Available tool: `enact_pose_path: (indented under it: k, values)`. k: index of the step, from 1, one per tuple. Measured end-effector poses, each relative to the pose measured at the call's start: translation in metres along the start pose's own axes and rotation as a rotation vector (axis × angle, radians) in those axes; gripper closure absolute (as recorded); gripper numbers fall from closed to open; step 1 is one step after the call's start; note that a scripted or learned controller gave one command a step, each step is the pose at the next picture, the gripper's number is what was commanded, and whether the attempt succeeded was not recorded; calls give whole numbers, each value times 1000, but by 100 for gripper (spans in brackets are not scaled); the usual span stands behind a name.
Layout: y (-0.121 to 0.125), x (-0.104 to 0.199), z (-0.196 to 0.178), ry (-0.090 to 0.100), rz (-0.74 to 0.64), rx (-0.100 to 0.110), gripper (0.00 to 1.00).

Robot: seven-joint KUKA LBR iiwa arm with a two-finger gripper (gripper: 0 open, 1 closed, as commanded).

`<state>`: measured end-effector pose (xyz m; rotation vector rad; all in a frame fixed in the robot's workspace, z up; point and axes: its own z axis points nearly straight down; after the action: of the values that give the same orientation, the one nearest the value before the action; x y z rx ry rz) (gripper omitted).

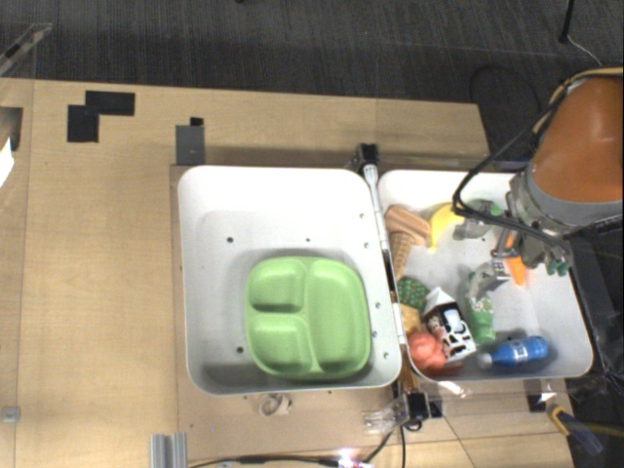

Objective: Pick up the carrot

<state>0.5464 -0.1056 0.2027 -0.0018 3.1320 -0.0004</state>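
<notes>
We judge the task is not finished: the grey two-finger gripper (499,264) hangs in the right white plastic bin (575,331), its state we cannot tell, with the small orange carrot (519,271) touching it at 3 o'clock.

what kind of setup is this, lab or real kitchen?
Most likely a robotics lab bench, not a kitchen. Two white bins sit side by side on a wooden bench, cables run along its front edge, and the right bin holds toy-like items, with the gripper above them.

Robotics lab: wooden bench (88,291), twin white bins (210,222), loose cables (292,459).
</notes>
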Motion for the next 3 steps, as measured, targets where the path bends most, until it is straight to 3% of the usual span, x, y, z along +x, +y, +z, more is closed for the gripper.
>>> enact_pose_path:
  k: [1, 2, 3]
  values:
    - [-44, -4, 31, 1, 57, 1, 0]
    - [-100, -31, 103, 1, -260, 0, 0]
    - [-99, -28, 115, -4, -260, 1, 0]
